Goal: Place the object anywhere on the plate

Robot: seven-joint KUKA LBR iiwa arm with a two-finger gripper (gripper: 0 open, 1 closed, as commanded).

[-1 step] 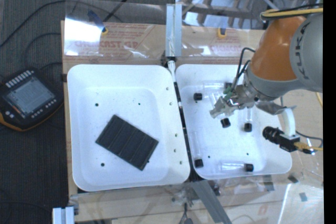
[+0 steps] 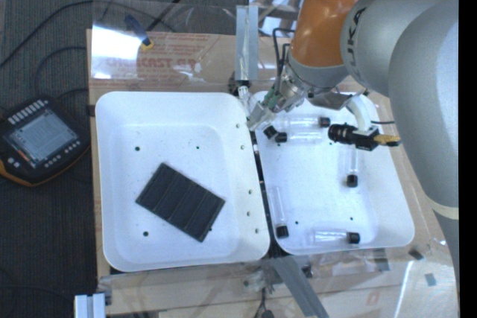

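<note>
Centrally, the grey arm's gripper (image 2: 261, 114) sits low over the rim where the two glossy white plastic bins meet; whether it grips anything cannot be told. A flat, dark, ribbed rectangular plate (image 2: 179, 202) lies tilted in the left bin (image 2: 119, 130). Clear tubes with black caps (image 2: 302, 132) scatter across the right bin (image 2: 387, 212).

Bench: we see brown board (image 2: 179, 59) under clear plastic sheeting.
On it: we have two white bins, left (image 2: 119, 123) and right (image 2: 387, 212), side by side, touching.
</note>
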